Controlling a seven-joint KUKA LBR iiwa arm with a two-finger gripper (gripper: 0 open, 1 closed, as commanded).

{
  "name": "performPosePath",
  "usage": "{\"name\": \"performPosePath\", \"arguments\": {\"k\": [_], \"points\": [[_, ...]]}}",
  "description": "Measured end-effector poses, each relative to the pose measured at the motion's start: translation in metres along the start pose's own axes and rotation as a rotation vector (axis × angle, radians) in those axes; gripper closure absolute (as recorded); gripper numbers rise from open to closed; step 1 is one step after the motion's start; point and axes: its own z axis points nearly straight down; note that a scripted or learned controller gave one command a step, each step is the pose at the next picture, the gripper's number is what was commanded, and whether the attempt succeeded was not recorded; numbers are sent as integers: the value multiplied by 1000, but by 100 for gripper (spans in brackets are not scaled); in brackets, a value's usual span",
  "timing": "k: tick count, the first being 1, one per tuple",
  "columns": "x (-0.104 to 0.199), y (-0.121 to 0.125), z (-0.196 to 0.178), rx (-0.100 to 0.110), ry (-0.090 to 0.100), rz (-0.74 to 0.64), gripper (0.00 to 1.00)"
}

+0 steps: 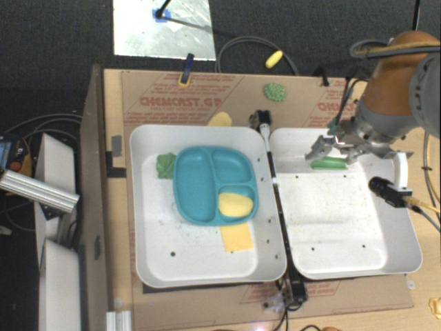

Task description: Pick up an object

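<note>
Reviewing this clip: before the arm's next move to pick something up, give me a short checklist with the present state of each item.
1. Claw is over the right bin: ok.
2. A target lies under it: ok, a green stick-shaped object sits near the bin's back edge, right below the claw.
3. Object between the claw's fingers: cannot tell.
4. Object lifted off the bin floor: not ok, it looks to be lying on it.
5. Room around the target: ok, nothing else lies beside it.
6. Left bin items undisturbed: ok, the teal divided plate holds a yellow piece.
</note>
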Motion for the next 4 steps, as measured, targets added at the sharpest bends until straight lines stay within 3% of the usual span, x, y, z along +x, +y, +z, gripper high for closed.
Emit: {"name": "performPosePath", "arguments": {"k": [1,2,3,4], "points": [[-30,17,63,3,-1,3,0],[-20,42,108,-1,-1,-2,0],[-20,43,95,-5,-1,-3,100],[47,0,0,-5,3,-7,100]]}}
